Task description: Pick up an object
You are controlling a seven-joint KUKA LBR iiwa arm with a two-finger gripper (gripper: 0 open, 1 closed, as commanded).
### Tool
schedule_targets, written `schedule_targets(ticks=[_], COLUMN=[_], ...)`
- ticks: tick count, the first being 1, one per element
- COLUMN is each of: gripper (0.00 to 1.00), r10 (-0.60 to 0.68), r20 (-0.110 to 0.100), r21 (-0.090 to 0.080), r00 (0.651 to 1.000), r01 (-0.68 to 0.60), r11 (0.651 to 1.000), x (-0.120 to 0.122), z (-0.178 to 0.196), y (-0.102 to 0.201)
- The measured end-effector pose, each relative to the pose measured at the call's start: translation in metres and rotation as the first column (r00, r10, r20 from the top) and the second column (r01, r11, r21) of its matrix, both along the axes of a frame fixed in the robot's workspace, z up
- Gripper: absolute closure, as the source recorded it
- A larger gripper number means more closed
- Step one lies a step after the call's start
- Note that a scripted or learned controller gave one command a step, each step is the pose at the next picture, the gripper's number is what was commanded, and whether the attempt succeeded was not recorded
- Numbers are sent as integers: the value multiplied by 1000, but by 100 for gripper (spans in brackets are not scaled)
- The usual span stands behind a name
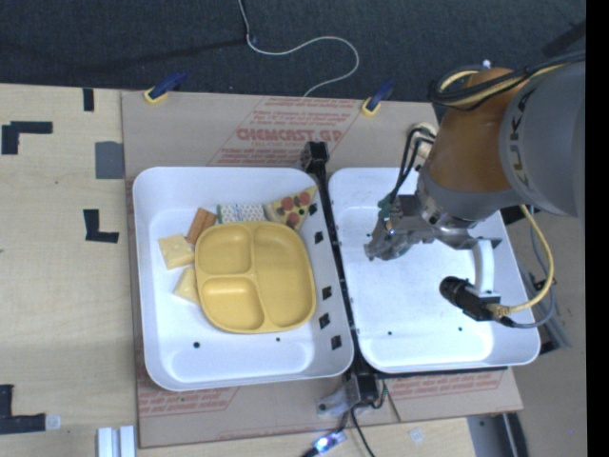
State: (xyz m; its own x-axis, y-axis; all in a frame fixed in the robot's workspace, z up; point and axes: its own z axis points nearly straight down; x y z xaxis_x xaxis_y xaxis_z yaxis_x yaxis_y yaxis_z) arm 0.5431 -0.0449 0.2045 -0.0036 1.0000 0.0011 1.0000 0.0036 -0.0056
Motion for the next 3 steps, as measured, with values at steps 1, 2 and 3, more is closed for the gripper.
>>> schedule_targets(ticks=[1,2,3], gripper=[100,100,100], r10=[2,1,-2], r20=[2,0,4], r21=[1,0,-1], r00=[1000,1000,1000], r01=[-2,-1,2], r11=[1000,1000,1000], x=[-17,-54,-44], z=[9,10,28], y=[42,80,76])
